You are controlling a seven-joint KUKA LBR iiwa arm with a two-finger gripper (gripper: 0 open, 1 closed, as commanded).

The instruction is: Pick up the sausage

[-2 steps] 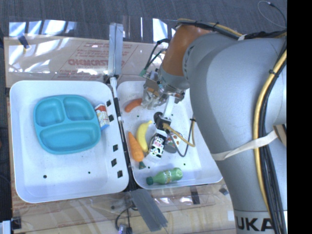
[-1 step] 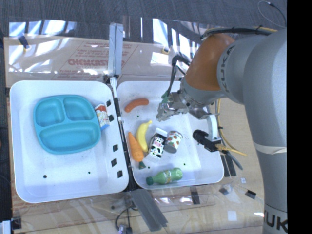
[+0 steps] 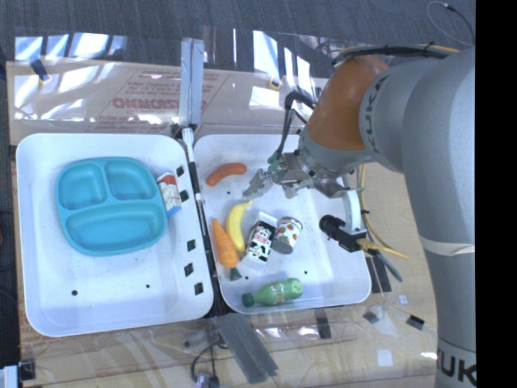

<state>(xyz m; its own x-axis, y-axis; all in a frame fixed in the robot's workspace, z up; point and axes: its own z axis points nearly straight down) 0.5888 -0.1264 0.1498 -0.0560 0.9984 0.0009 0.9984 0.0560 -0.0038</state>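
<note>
While the tool point(image 3: 260, 183) is hovering open just right of the sausage point(image 3: 226, 172), that looks light, smooth, slippery; gripping across its middle seems safest.

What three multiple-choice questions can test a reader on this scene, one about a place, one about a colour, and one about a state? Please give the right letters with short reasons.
1. Where does the sausage lie?
A. in the left bin
B. on the blue tray
C. at the back of the right bin

2. What colour is the divided tray?
A. blue
B. red
C. yellow

3. How is the green bottle placed?
A. standing upright
B. lying on its side
C. held in the gripper

Answers:
1. C: it lies near the right bin's far wall, beside the gripper.
2. A: the tray in the left bin is light blue.
3. B: it lies flat along the right bin's front edge.
</note>
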